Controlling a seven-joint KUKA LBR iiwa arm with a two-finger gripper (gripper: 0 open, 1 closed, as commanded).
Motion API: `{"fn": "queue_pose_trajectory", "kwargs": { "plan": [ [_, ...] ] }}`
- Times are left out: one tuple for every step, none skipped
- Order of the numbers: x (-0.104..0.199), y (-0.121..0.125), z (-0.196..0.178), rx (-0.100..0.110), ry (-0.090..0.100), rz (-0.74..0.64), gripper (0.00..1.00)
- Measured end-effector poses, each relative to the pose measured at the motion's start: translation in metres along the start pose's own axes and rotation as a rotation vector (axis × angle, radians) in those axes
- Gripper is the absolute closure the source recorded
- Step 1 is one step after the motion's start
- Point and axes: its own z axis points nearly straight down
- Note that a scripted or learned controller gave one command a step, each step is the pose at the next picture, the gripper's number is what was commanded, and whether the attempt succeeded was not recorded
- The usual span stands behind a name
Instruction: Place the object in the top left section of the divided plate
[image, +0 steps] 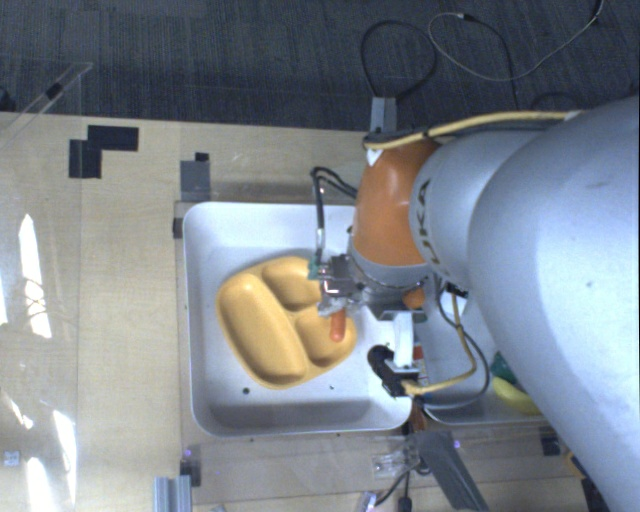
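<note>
A yellow divided plate (262, 330) lies in the left white bin (205, 300), with one large section on its left and two smaller ones on its right. My gripper (333, 305) hangs over the plate's right side, at the ridge between the two small sections. A small orange-red object (338, 326) sticks out from between the fingertips, just above the lower right section. The gripper is shut on it. The orange band of the arm (385, 220) and the grey wrist cover the bin's right wall.
The bulky grey arm (540, 270) fills the right of the view and hides most of the right bin. A yellow-green item (515, 396) peeks out beneath it. Black cables (320, 205) loop beside the wrist. Bare bin floor surrounds the plate.
</note>
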Motion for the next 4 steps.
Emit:
{"fn": "queue_pose_trajectory", "kwargs": {
  "plan": [
    [-0.042,-0.025,-0.041,-0.002,0.000,-0.010,1.00],
    [0.035,-0.051,-0.175,-0.006,0.000,0.127,1.00],
    [0.013,-0.060,-0.020,0.002,-0.001,0.016,1.00],
    [0.061,0.003,-0.029,-0.001,-0.001,0.286,1.00]
  ]
}}
